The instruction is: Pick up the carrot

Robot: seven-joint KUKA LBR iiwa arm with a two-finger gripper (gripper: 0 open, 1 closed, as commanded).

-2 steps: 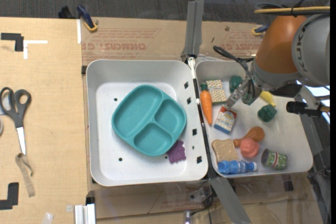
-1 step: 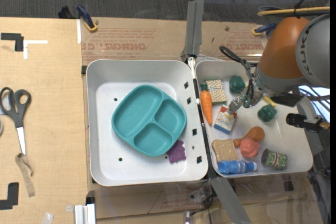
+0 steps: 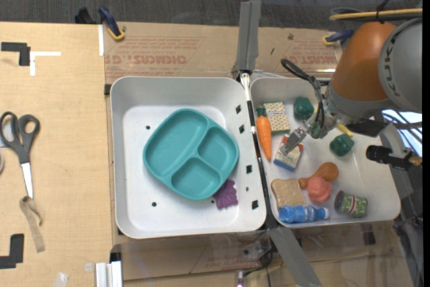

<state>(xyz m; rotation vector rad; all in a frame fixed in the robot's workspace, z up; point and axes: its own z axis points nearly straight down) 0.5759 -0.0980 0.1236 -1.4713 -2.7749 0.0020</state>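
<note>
One target: the carrot [image 3: 264, 136] lies lengthwise along the left wall of the right bin [image 3: 376, 212], tip toward you, beside the divider between the two bins.
Why it matters: you get little room on the wall side, so a grasp across its width looks tight from here.
Gripper: the gripper [image 3: 295, 139] hangs low over the right bin, just right of the carrot and above a small boxed item [image 3: 287, 155]; you cannot tell from this angle how far it is parted, and nothing is visibly in its hold.
Arm: the grey arm [image 3: 376, 70] with its orange band reaches in from the right, so its bulk sits over the bin's back corner.
Neighbours: a patterned cracker-like block [image 3: 277, 117], two green pieces [image 3: 341, 144], a bread slice [image 3: 287, 191], a pink-and-orange toy [image 3: 321, 183], a blue bottle [image 3: 302, 214] and a small can [image 3: 351, 204] crowd the same bin.
Left bin: the left bin [image 3: 127, 212] carries a teal divided plate [image 3: 191, 154] with a purple piece [image 3: 227, 195] at its edge.
Worktop: pale wood worktop [image 3: 54, 158] with scissors [image 3: 21, 144] at your far left; cardboard under the bins.
Room: dark carpet beyond.
</note>
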